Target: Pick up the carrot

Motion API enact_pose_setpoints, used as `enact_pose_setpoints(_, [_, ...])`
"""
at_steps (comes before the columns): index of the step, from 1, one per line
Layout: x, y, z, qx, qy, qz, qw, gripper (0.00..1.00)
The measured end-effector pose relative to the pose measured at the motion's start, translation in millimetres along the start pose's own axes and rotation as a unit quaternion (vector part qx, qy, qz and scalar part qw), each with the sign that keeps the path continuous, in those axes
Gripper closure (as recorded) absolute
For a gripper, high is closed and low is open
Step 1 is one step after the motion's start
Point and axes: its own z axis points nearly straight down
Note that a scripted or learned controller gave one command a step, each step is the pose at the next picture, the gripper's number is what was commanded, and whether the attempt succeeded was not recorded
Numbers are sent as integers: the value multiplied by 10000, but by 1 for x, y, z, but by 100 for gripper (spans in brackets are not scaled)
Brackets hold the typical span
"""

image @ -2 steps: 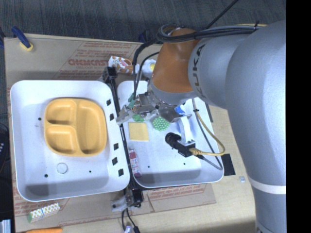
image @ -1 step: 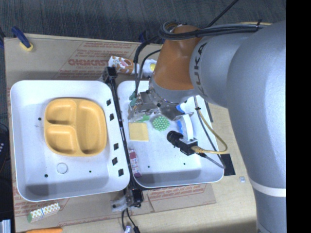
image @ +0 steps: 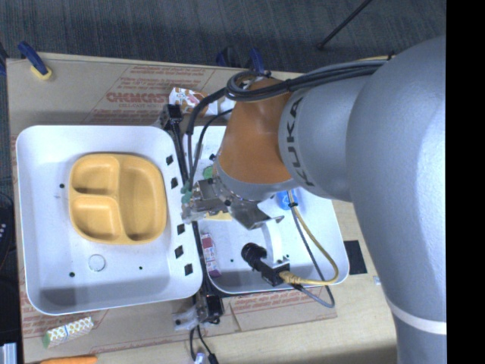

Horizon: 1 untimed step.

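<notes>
Reaching in over the right bin [image: 318, 268], my arm [image: 341, 127] covers most of it, and my gripper [image: 227, 207] sits low near the bin's left wall; I cannot tell its state. No carrot can be made out from here. Beyond, the left bin [image: 38, 226] carries a yellow divided tray [image: 117, 196].

Reads "KUKA" in dark letters on the grey arm [image: 299, 154]; shows red print, illegible, on the cardboard [image: 144, 89] along the counter's far edge.

Bench [image: 114, 89] with two white bins [image: 30, 203].
</notes>
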Motion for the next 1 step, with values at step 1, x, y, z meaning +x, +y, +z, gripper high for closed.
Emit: enact_pose_setpoints(1, [-18, 5, -66, -15, -4, -90, 10000, 100])
